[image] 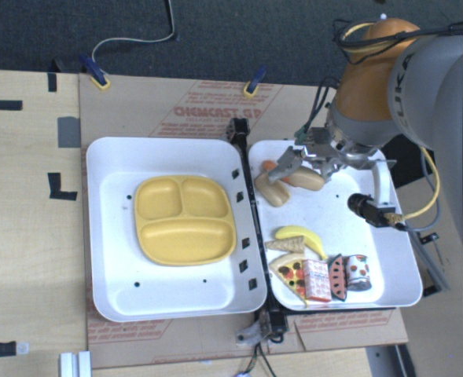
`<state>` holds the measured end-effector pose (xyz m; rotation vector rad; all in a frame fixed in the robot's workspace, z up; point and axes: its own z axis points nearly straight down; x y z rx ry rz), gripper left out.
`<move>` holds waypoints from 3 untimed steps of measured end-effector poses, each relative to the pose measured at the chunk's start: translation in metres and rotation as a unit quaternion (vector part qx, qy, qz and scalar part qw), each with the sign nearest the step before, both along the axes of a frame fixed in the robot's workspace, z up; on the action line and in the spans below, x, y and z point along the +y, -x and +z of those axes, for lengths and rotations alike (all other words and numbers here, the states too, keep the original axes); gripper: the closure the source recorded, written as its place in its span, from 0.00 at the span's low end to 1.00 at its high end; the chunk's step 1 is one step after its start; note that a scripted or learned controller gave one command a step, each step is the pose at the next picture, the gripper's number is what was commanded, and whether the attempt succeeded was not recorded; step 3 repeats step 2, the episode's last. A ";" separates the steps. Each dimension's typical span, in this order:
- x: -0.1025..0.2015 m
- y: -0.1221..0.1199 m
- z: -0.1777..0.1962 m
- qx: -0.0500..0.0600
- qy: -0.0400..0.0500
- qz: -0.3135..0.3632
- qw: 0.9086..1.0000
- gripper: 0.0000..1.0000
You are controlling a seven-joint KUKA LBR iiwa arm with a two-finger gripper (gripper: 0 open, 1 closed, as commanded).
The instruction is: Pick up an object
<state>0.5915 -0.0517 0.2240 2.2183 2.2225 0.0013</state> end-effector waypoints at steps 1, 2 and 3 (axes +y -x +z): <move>0.040 0.029 0.034 0.001 0.000 0.000 1.000 1.00; 0.062 0.037 0.039 0.001 -0.001 0.000 1.000 1.00; 0.062 0.037 0.039 0.001 -0.001 0.000 1.000 1.00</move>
